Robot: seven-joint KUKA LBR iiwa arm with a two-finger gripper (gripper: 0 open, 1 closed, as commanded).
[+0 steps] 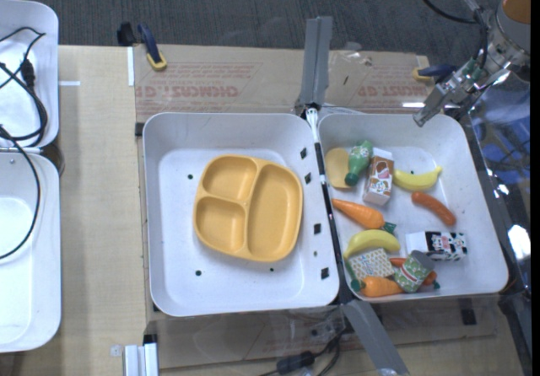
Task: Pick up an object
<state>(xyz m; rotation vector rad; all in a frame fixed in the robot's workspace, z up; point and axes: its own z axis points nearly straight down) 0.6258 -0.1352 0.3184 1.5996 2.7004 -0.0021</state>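
1. Presently, the gripper [432, 107] is seen above the right bin's [472, 147] far rim; nothing is held, and its opening cannot be told.
2. A toy banana [418, 179] lies near it in that bin, beside a small carton [379, 179].
3. The banana is judged light, stiff and smooth; a grasp across its middle is advised.

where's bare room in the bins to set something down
Left bin: bare floor all round the yellow plate, widest on its left. Right bin: crowded with toy food; only its upper right corner, above the banana, is bare.
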